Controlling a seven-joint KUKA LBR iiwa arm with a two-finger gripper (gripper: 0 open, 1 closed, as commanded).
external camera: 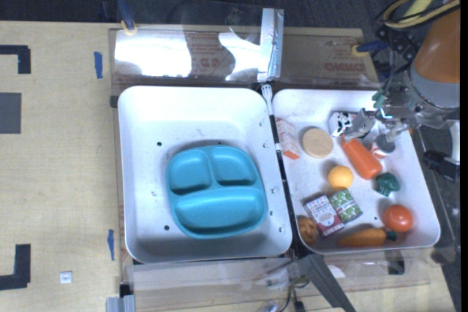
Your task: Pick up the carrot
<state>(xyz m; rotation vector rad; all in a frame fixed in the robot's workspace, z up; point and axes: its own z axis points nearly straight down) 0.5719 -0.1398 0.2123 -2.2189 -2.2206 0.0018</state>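
Orange carrot [363,158] lies just under claw [374,134].

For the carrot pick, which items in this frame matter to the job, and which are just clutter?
Job:
- long orange carrot at the right bin's near edge
- gripper over the right bin's far side

Clutter:
- blue compartment tray in the left bin
- round tan disc
- small orange ball
- red tomato
- green broccoli piece
- red and green cartons
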